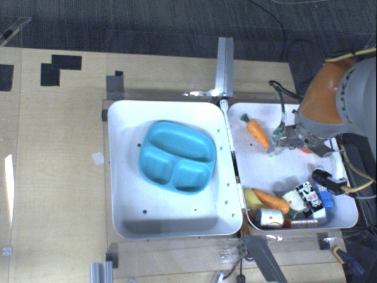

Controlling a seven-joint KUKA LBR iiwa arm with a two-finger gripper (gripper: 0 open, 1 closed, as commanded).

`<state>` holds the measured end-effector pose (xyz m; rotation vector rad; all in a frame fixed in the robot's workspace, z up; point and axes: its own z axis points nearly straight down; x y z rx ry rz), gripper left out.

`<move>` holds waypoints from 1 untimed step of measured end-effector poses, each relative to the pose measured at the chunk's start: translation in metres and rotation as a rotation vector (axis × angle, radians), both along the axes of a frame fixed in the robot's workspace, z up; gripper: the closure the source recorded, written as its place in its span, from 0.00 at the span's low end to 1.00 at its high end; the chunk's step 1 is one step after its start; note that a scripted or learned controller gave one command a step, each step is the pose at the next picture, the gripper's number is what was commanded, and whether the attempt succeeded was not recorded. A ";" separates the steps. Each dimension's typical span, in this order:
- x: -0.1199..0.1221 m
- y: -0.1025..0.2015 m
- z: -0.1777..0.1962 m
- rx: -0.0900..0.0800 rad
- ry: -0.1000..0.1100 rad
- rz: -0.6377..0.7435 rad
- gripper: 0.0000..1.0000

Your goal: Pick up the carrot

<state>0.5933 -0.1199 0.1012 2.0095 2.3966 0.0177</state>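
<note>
At the near edge of the right bin (347,220) sits a cluster of small items — a second orange carrot-like piece (272,200) beside something yellow (252,198), a white can (271,218), and a few dark and blue packets (312,198). In the left bin (118,175), a blue divided plate (177,155) rests near the middle. Farther back in the right bin, the carrot (257,132) lies on the white floor with its green top pointing toward the far-left corner. Just to its right hovers the gripper (281,139) — nothing is visibly between its fingers, and whether they are spread or closed cannot be told. The grey arm (353,99) with its orange band reaches in from the right.
</note>
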 end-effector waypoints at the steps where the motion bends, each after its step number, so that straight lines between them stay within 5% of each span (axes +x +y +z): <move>1: 0.016 0.008 0.037 -0.001 0.012 -0.009 1.00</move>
